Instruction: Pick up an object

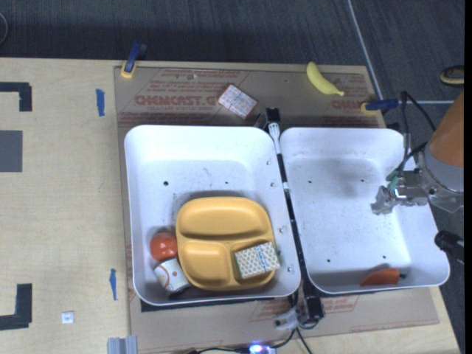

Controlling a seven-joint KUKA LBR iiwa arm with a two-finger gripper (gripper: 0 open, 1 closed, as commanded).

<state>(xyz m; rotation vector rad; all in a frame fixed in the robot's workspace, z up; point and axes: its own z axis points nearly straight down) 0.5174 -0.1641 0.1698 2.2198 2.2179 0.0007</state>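
Observation:
In the left bin (147, 153) lies a yellow divided plate (217, 234) with a small patterned packet (256, 259) in its lower right compartment. A red-orange ball (163, 245) and a white and orange can (170, 275) sit beside the plate at its left. An orange flat piece (380, 276) rests on the near wall of the right bin (332, 161). My gripper (385, 200) hangs over the right bin's right side, well above the orange piece, with nothing visible between its fingers.
Behind the bins on the brown board lie a yellow banana (323, 80) and a small patterned packet (236, 101). A black divider bar (284, 183) runs between the bins. Blue clamps (133, 56) hold the board's corners.

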